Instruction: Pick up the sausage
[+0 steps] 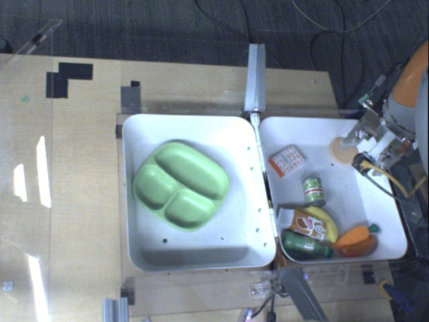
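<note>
Two bins on the worktop (pixel 74 200): left bin (pixel 194 257) has one green tray (pixel 181 184), right bin (pixel 389 210) about six items. Claw (pixel 365 146) sits over the tan sausage (pixel 340 152), maybe; can't tell its grip.

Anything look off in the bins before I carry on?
Nothing spilled or broken. The green divided plate sits askew in the left bin. The right bin's items crowd its near corner: banana, carrot, green bottle.
</note>
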